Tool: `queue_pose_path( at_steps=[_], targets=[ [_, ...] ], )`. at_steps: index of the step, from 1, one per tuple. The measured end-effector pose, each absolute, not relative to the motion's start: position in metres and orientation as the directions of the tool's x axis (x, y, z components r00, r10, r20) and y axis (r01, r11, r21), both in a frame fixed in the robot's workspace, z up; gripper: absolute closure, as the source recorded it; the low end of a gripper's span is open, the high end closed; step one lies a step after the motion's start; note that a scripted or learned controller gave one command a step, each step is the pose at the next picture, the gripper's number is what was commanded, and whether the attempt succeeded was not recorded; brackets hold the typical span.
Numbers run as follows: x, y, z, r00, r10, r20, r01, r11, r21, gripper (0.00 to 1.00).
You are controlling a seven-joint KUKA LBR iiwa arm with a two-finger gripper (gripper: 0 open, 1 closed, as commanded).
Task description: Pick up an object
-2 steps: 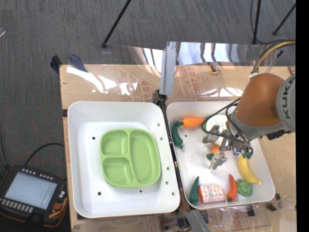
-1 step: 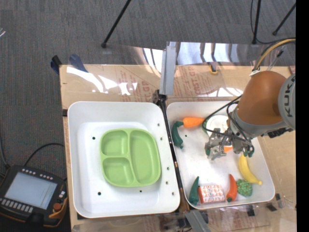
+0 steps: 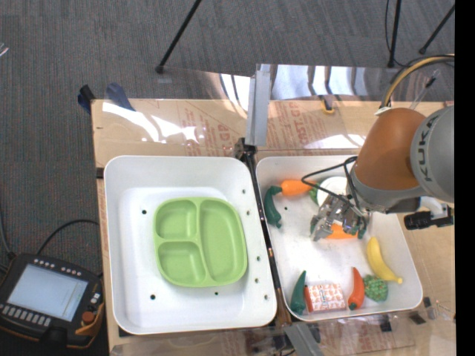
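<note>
While the hand (image 3: 335, 223) sits low in the right bin (image 3: 293, 258), I can't tell how it's set. An orange piece (image 3: 343, 233) lies right under it, a banana (image 3: 381, 259) at four o'clock. Crowding could spoil the grab.

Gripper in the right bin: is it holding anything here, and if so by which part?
Cannot be told. The gripper is down over an orange toy in the right bin, but the view does not settle whether the toy sits between its fingers.
</note>
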State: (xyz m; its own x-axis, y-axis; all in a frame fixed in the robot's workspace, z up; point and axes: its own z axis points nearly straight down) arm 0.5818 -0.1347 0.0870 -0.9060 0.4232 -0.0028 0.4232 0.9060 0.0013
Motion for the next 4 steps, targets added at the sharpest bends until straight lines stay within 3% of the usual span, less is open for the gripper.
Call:
queue_pose_path(
  at_steps=[1, 2, 3, 4],
  targets=[
    [0.599, -0.170, 0.200, -0.986, 0.167, -0.008, 0.167, 0.986, 0.000, 1.00],
    [0.587, -0.134, 0.086, -0.994, 0.112, 0.002, 0.112, 0.994, 0.001, 1.00],
    [0.588, -0.134, 0.088, -0.994, 0.111, -0.001, 0.111, 0.994, 0.001, 0.00],
    [0.612, -0.084, 0.088, -0.997, 0.080, -0.002, 0.080, 0.997, 0.003, 0.00]
  ],
)
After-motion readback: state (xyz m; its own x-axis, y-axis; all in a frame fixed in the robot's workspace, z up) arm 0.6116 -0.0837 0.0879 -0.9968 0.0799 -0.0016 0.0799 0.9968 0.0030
